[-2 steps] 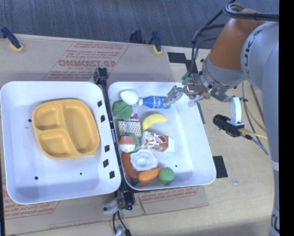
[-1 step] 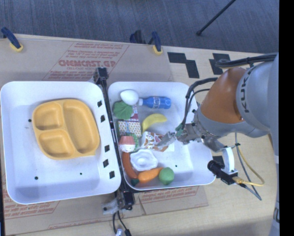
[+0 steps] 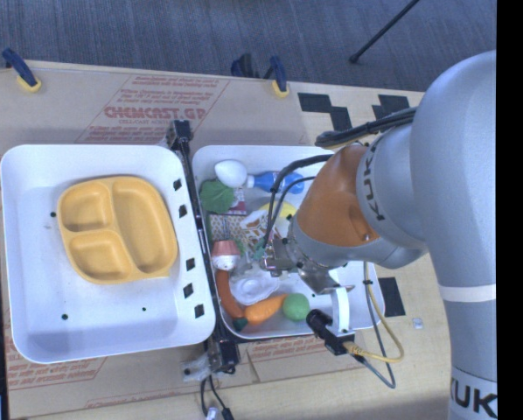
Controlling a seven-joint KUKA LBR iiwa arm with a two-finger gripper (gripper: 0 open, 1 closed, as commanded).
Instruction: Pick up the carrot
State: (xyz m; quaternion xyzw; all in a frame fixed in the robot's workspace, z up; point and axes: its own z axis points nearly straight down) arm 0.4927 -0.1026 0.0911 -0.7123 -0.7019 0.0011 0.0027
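Grey arm, entering from the right, bends its orange-banded wrist down over the right bin, the claw above clutter, finger state indeterminable, while the carrot lies at that bin's near edge beside a green ball.

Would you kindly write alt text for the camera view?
A grey arm's end effector hangs over the cluttered right bin, where an orange carrot lies near the front edge beside a green ball. The left bin holds a yellow divided tray.
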